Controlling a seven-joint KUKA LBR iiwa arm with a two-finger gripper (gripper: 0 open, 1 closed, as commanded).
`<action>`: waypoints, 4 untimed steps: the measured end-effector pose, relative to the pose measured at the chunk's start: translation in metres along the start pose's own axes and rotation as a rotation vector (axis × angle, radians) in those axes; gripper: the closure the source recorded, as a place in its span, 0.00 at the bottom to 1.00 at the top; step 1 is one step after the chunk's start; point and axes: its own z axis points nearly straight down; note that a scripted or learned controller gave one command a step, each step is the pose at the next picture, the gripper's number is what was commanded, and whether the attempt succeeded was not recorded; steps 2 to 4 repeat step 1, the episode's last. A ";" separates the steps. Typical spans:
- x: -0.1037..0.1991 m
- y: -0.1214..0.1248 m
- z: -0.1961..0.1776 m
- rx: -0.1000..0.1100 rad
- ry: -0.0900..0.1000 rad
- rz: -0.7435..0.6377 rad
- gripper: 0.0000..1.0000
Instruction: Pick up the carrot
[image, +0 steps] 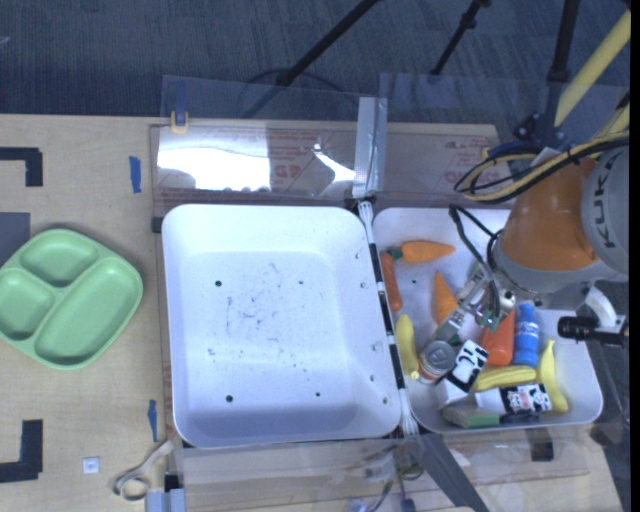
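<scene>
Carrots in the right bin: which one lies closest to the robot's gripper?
The small carrot just left of the gripper; the other carrot lies farther up, near the bin's top edge.

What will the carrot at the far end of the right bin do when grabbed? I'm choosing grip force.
The carrot looks like a smooth moulded toy, so probably stiff, light and a bit slippery. Its tapered, rounded shape suggests it could roll or squirt out of a pinch. It lies flat near the right bin's far wall, apart from the clutter, so a push should slide it.
</scene>
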 end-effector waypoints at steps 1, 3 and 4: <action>-0.002 0.001 -0.012 -0.006 -0.006 0.003 1.00; -0.002 0.001 -0.012 -0.006 -0.006 0.003 1.00; -0.002 0.001 -0.012 -0.006 -0.006 0.003 1.00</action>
